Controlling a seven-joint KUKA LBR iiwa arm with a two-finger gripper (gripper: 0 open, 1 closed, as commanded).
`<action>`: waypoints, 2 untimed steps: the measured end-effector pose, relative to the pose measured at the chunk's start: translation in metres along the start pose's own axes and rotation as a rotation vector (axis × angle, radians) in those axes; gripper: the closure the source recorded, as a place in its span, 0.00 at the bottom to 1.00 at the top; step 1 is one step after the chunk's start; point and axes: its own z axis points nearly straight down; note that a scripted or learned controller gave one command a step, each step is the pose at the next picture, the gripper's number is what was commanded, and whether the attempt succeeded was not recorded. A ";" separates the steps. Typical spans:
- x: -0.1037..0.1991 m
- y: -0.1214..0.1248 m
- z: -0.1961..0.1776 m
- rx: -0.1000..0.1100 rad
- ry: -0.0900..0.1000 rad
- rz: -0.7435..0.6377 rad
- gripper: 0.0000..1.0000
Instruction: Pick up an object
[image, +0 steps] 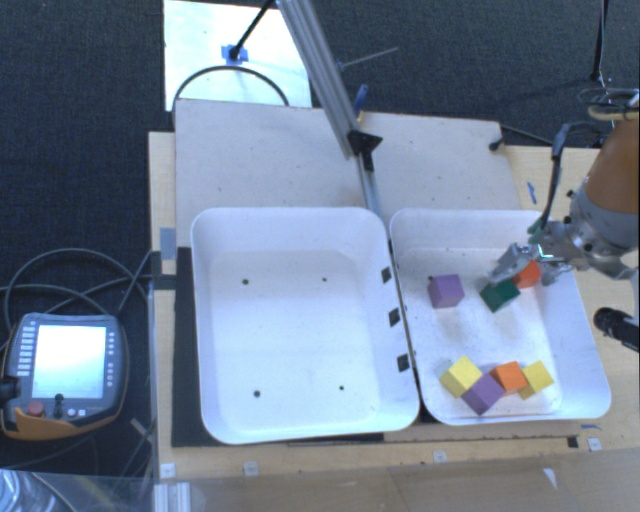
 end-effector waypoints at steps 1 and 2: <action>0.000 0.001 -0.002 -0.004 -0.001 0.000 0.00; 0.000 0.002 0.039 -0.001 -0.001 0.002 0.00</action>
